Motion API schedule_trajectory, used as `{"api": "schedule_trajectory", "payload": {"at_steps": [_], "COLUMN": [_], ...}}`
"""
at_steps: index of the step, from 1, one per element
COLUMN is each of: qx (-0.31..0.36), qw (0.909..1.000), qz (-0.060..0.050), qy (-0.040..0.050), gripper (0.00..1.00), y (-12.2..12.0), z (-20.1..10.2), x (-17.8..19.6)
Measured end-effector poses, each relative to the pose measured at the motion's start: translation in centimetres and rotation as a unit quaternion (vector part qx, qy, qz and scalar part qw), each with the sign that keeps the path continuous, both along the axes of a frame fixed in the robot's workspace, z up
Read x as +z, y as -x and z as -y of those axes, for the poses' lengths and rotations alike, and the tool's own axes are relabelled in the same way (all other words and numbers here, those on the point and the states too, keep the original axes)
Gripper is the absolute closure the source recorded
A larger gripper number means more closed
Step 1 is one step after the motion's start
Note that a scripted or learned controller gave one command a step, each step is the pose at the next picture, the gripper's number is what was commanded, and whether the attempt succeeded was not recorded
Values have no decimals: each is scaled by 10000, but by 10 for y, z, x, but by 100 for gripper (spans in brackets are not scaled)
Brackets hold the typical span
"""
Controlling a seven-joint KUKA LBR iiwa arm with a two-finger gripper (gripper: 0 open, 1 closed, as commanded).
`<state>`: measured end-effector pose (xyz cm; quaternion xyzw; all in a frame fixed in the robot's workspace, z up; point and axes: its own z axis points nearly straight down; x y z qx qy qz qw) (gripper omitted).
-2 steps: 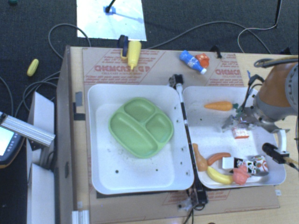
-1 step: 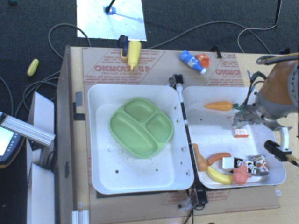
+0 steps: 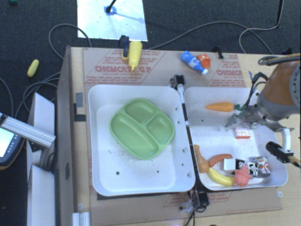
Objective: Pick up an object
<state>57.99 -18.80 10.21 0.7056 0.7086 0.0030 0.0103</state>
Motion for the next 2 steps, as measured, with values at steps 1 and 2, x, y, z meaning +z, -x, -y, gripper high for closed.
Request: {"api": "schedule_trajectory", "payload": {"at_steps": [1, 2], "qx": [1, -7], "qw": [10000, 10000], "qz": [-74, -82], "qy": [-48, -44], "gripper": [0, 0], "y": [-70, -52], "z": [-40, -30], "x": [-16, -15]}}
